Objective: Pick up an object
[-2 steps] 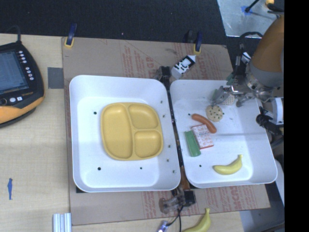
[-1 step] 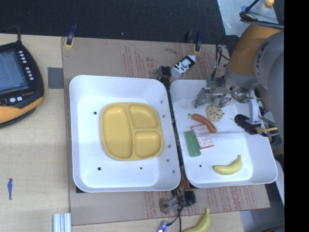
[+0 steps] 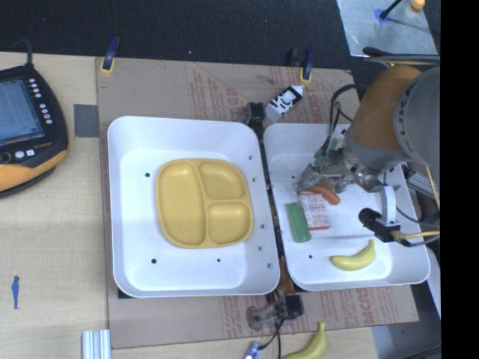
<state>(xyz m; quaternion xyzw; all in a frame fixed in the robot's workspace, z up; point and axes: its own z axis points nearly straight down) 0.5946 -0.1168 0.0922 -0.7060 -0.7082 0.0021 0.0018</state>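
Note:
In the right bin (image 3: 299,144) lie an orange sausage-shaped toy (image 3: 326,194), a red-and-white packet (image 3: 314,211), a green bar (image 3: 298,221) and a yellow banana (image 3: 355,257). My gripper (image 3: 318,176) hangs low over the bin's middle, its tip just above and touching close to the orange toy. The grey arm with its orange band (image 3: 385,107) reaches in from the right and covers the bin's far right part. A yellow divided plate (image 3: 203,202) rests in the left bin (image 3: 135,260).
A teach pendant (image 3: 26,126) sits on the bench at far left. A second banana (image 3: 310,344) lies on the cardboard below the bins. Clamps and a small black-and-white object (image 3: 284,102) sit near the bins' top edges. Cables trail by the arm's right side.

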